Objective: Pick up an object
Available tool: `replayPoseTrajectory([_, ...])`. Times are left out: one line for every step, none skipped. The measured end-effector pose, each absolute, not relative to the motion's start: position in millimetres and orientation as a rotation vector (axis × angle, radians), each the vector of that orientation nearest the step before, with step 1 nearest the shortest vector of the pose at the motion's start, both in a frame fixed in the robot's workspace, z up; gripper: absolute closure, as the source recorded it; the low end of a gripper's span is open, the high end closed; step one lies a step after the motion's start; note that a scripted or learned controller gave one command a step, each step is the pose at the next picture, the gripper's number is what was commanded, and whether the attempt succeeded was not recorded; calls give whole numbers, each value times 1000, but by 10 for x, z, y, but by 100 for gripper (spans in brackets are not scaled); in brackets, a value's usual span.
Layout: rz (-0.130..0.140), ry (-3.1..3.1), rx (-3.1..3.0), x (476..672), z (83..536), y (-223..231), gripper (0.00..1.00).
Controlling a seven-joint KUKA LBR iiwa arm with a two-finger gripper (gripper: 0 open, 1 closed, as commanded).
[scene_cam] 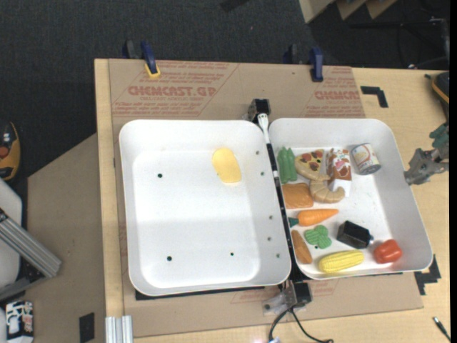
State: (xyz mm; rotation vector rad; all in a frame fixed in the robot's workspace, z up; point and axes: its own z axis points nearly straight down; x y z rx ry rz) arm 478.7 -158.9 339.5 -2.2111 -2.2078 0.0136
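Hovering jaws [421, 168] beside right bin [407, 199], near can [365, 158].

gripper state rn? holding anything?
Gripper: at the right bin's right edge, nothing seen in it. Open or closed cannot be told.

Single fixed camera, mounted above the desk [214, 84], looking down at a slant. Far edge of the desk sits toward the top of the frame, near edge toward the bottom. Distance moderate: both white bins fit whole in the frame, left bin [143, 191] and right bin [400, 191] side by side, with dark floor [107, 13] visible beyond the far edge. The gripper [421, 168] enters at the right margin, just outside the right bin's right wall.
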Motion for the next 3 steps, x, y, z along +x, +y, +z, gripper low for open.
replayPoseTrajectory([-17,-2238,-2228,4802,4925,-1350,100])
replayPoseTrajectory([9,-2221,-2207,4788,3813,-729,100])
replayPoseTrajectory([3,-2235,-2196,4780,3424,891,100])
